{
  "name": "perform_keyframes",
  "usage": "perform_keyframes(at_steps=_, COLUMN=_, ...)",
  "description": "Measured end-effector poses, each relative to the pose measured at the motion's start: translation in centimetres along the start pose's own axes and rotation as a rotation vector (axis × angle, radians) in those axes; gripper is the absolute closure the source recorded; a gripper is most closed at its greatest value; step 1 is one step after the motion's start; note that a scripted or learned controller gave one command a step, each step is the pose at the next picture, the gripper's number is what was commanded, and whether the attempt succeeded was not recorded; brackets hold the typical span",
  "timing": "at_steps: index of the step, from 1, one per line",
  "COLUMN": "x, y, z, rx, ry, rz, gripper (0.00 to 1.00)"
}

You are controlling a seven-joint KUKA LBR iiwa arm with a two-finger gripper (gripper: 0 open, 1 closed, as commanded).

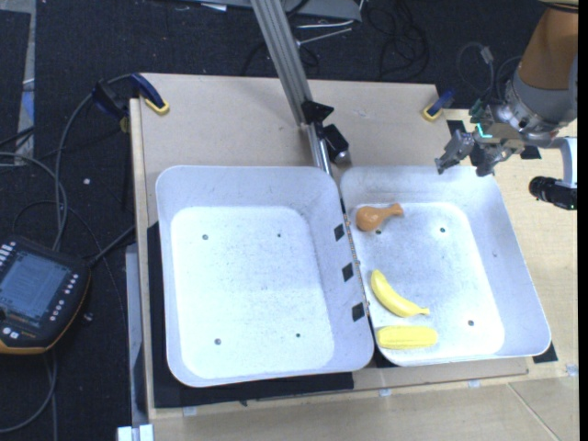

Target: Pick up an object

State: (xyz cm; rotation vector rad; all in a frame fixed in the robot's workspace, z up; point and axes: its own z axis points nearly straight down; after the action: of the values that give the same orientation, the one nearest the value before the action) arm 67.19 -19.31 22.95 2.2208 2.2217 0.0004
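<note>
The gripper (467, 157) hovers over the far right corner of the right bin (514, 274); whether its jaws stand apart, I cannot tell. 3 objects lie there: drumstick (378, 216), banana (397, 297), yellow block (407, 337). Best to centre above the drumstick, the closest, then descend straight.

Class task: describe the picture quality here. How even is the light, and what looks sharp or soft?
Camera view: light is even and soft, with faint shadows under the banana and the right bin; the pincer looks small and slightly blurred.
</note>
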Motion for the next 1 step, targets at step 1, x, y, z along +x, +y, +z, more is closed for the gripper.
perform_keyframes(at_steps=1, x=0.0, y=0.0, z=0.01, rx=0.0, ry=0.0, rz=0.0, gripper=0.0)
